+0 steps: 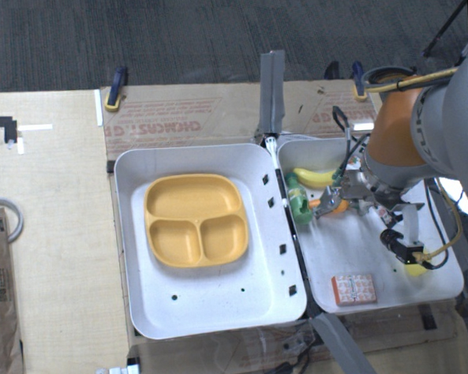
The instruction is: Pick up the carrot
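Carrot (pixel 332 207) lies roughly left-right, slightly tilted; end effector (pixel 339 197) over it, grip state unclear.

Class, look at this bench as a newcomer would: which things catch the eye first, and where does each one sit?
The yellow divided plate stands out, lying in the left bin. In the right bin, the arm's end effector is down by the orange carrot, with a banana and a green item close beside it. A small patterned box lies near that bin's front edge.
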